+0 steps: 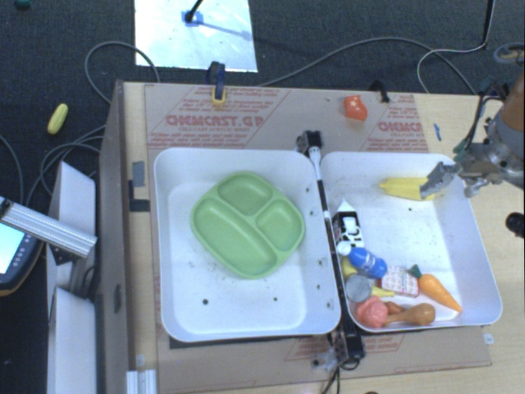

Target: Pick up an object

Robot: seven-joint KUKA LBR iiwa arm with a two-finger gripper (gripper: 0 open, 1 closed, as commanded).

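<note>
So the gripper (449, 179) is hanging over the right bin (476, 245), coming in from the right edge, and its fingertip is sitting right at the end of a yellow banana (399, 188) (can't tell how the gripper is set or whether it's actually got it). A carrot (437, 290), a blue bottle (366, 262) and other toy food are lying piled in that bin's near corner. A green divided plate (248, 224) is sitting in the left bin (184, 302) on the worktop (246, 113).

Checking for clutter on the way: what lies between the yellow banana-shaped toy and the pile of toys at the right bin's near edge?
In the camera view, bare white bin floor separates the yellow toy from the pile.
</note>
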